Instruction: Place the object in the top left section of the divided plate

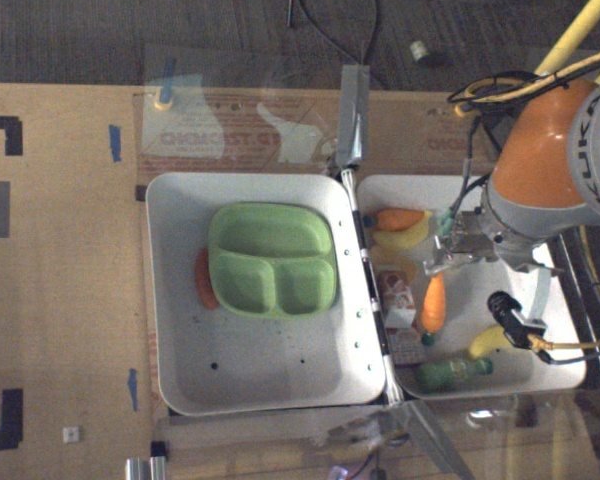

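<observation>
Not much progress here as far as I can judge. The green plate [272, 259] sits in the left bin [175, 363], toward 12 o'clock of it, and all three of its sections look bare, so nothing has been delivered yet. Something orange-red [203, 278] pokes out from under the plate's 9 o'clock edge, can't tell what it is. All the candidate stuff is in the right bin [565, 373]: a carrot [433, 305] near the middle, a second orange piece [399, 218] and a banana [404, 236] up at 10 o'clock, a green bottle [452, 371] down at 6 o'clock, a yellow item [487, 341] just beside it, and a small red-and-white packet [397, 296] by the divider. The task doesn't say which one is the object, though the carrot sits closest to the jaws. The gripper [458, 248] hangs over the right bin at about 12 o'clock of the carrot, and whether the jaws are released or clenched, I honestly can't tell from this angle. So picking, carrying over and dropping into the plate's top left section are all left.
</observation>
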Controlling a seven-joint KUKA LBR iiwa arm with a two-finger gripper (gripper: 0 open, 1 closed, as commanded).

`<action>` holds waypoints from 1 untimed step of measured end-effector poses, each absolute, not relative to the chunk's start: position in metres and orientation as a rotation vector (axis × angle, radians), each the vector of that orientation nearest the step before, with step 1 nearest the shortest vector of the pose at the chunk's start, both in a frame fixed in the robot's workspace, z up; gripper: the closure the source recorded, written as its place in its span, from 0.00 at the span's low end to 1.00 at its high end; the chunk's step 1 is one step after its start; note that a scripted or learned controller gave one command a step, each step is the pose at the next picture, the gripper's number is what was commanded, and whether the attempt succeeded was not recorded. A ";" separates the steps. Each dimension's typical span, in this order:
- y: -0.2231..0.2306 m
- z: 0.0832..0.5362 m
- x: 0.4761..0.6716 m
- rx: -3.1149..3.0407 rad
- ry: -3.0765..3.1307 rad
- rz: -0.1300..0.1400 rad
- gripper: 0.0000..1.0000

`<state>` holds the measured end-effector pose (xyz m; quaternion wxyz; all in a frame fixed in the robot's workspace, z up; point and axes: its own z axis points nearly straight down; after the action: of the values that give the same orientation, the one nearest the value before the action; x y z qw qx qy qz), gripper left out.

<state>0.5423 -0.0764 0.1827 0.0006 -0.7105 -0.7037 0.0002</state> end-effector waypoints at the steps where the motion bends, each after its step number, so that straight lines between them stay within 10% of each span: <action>1: -0.015 0.207 0.578 -2.165 -2.277 0.003 1.00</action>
<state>0.5781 -0.0148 0.2065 -0.0002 -0.6890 -0.7248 0.0011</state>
